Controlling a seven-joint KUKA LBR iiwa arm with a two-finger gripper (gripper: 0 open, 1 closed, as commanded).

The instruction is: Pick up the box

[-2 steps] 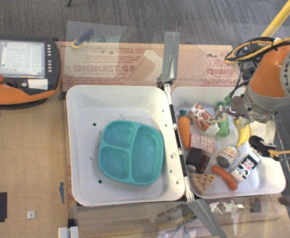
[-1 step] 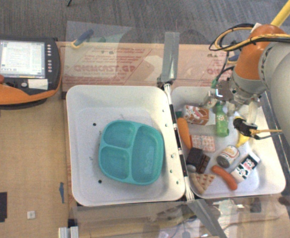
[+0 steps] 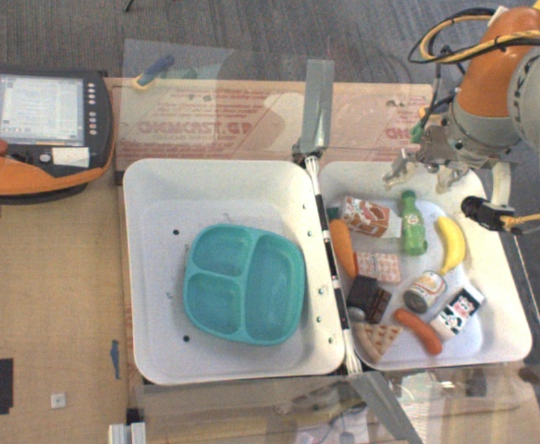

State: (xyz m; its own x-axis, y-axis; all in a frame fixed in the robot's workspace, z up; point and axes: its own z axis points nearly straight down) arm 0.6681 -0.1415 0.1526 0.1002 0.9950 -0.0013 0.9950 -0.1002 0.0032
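While hanging the gripper (image 3: 427, 166) open and empty over the right bin's (image 3: 515, 326) far rim, risking closing on the green bottle (image 3: 412, 222) just right of the box (image 3: 367, 217), lying far-left in that bin.

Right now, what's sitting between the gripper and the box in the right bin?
Camera view: the gripper hovers at the right bin's far edge. Between it and the box is a short stretch of bare white floor; the green bottle stands beside that path.
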